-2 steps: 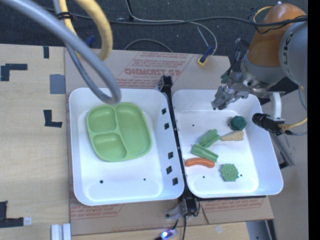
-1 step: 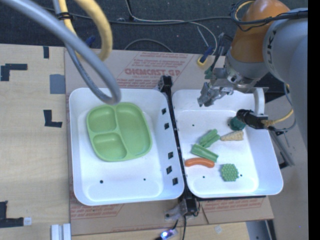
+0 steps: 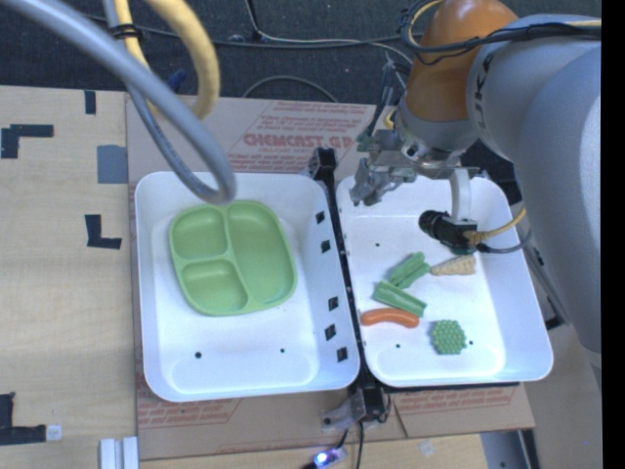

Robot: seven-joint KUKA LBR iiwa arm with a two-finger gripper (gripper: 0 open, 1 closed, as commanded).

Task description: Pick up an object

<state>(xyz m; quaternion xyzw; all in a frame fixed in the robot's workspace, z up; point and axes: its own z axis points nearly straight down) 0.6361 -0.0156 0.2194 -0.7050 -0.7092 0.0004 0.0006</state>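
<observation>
Camera view, from above at a slant: the grey arm [image 3: 547, 115] fills the right side and is cut off by the frame's edge, its orange band [image 3: 454, 37] sitting above the wrist. The wrist leans over the back edge of the right bin [image 3: 518, 360], and the gripper [image 3: 376, 186] hangs near that bin's back left corner. Its tips are dark, small and blurred against the divider, so whether they are open or closed cannot be told; nothing shows between them.

On the right bin's floor, apart from the gripper, lie two green bean pods [image 3: 402, 283], an orange carrot [image 3: 390, 318], a green bumpy ball [image 3: 447, 336] and a pale cone-shaped piece [image 3: 454, 266]. The left bin [image 3: 234, 369] holds a green divided plate [image 3: 231, 256], partly crossed by a grey hose [image 3: 146, 86].
</observation>
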